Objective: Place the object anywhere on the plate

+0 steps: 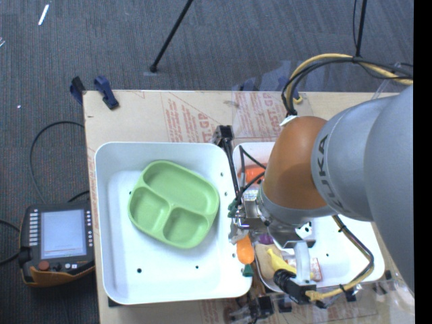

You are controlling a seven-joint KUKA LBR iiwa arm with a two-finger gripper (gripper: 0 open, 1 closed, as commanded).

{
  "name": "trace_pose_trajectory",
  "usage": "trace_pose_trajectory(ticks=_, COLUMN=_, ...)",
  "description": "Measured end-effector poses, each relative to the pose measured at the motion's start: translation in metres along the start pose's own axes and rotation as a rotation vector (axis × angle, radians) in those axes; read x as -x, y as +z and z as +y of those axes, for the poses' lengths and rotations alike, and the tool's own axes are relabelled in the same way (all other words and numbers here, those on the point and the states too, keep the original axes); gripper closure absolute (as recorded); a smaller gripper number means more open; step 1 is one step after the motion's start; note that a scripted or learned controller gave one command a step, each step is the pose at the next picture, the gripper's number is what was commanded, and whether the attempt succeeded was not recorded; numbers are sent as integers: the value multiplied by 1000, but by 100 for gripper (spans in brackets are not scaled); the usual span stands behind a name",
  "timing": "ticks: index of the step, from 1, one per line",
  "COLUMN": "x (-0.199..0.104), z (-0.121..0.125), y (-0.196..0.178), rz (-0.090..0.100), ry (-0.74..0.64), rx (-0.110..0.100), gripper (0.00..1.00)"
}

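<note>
Gripper [244,238] state we cannot tell, low in the right white bin [351,248]; our green three-compartment plastic plate [174,203] sits bare, placement undone.

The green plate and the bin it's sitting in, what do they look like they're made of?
The green plate looks like moulded plastic with a matte finish: one even pale colour and soft rounded walls between its three compartments. The left bin looks like smooth white plastic or coated metal, with thin rounded walls; the view leaves that open.

Dark grey carpet [202,39]; tripod legs [177,24] upper centre; pendant [57,238] with cable at left; cardboard-topped bench [175,117].
</note>
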State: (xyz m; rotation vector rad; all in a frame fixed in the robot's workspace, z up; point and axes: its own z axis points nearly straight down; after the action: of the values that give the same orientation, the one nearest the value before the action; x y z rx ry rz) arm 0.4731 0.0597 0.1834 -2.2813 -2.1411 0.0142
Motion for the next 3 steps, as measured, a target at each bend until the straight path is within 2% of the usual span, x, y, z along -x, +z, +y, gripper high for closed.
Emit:
trace_pose_trajectory(ticks=1, x=-52, z=50, y=-106, rz=1, ry=86, rx=18, gripper=100)
trace_pose_trajectory(ticks=2, x=-143, z=47, y=-36, rz=-6, ry=175, rx=-1, gripper=100)
trace_pose_trajectory(ticks=3, x=-142, z=48, y=-39, rz=-5, ry=175, rx=5, gripper=0)
